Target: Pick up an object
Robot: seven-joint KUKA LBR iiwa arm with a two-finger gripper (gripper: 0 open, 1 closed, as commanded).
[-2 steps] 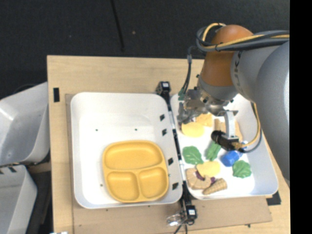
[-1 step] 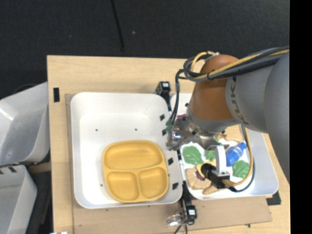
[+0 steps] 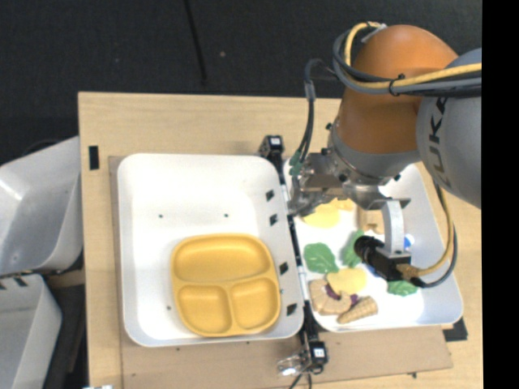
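Left bin: white, shallow, smooth hard plastic with rounded corners. It holds one item, toward its near side.
Yellow divided plate: glossy moulded plastic, rounded rectangle, one long compartment and two small ones. It lies flat and well apart from the arm.
Gripper: grey metal, low over the right bin's left edge, just beside the wall between the bins. The wrist hides it from above, so whether it is wide, narrow or holding anything cannot be told.
Task's thing: no item is seen held. The nearest candidate is the pale yellow piece, flat and soft-edged, just below the gripper in the right bin.
Green leaf: matte, lobed, thin toy leaf lying flat, near the divider.
Cluster at near side: a second yellow piece, a small purple bit, a tan biscuit-like piece and a ribbed tan cone, all touching or overlapping.
Green piece: small and glossy, farther right.
Risk, divider: a descent this close to the wall could strike the rim rather than the item.
Risk, flat items: thin pieces hugging the floor probably offer little to grasp and could slip out.
Risk, clutter: a close on the cluster could catch two pieces or push them aside.
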